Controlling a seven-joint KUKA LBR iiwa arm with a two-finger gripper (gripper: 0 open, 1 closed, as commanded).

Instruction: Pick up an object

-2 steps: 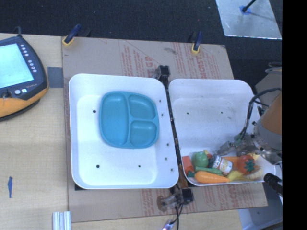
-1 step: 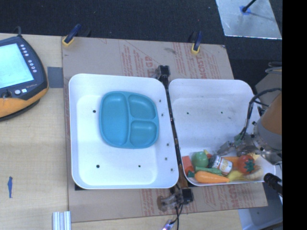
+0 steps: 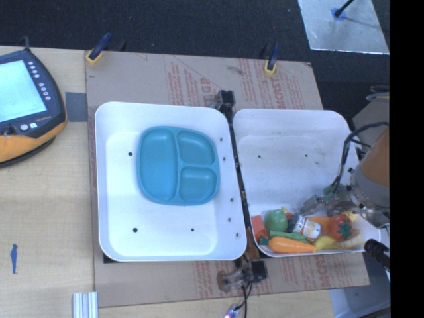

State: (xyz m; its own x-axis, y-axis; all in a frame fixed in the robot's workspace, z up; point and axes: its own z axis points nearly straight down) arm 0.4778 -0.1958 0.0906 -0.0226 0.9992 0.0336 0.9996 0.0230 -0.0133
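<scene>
The pincer (image 3: 333,203) hangs low over the toy food pile (image 3: 306,229) in the right bin's (image 3: 291,134) near corner; whether it grips anything, I cannot tell.

The arm (image 3: 372,177) has a grey body with an orange band. Dark cables (image 3: 347,152) loop beside it. Its wrist metalwork looks silvery.

A divided plate (image 3: 177,165) lies in the left bin (image 3: 112,197); toy foods (image 3: 301,234) crowd the right bin's (image 3: 291,128) near corner.
</scene>
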